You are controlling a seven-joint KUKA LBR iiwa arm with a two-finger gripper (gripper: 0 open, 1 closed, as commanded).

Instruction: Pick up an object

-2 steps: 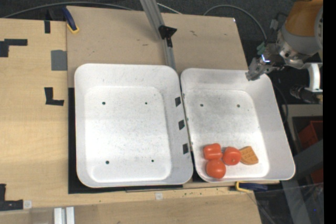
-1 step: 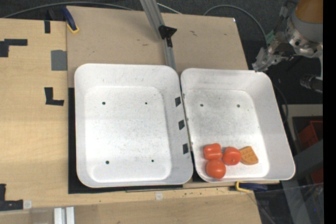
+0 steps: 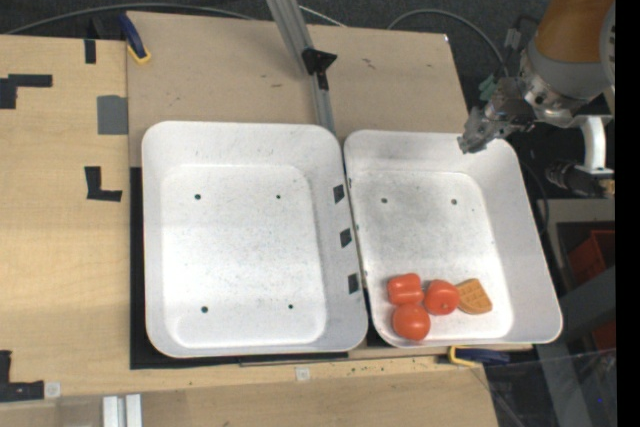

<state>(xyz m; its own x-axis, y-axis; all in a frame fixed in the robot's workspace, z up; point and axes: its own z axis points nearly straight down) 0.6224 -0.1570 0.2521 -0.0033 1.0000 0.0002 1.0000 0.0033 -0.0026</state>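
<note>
Slanted metal pole above bins

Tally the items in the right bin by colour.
Red round pieces: 3
Orange piece: 1
Total: 4, clustered at the near edge of the right bin.

Two shallow white bins sit side by side on the worktop: the left bin and the right bin. At the right bin's 6 o'clock edge lie three red round objects and one orange wedge-shaped piece.
</note>
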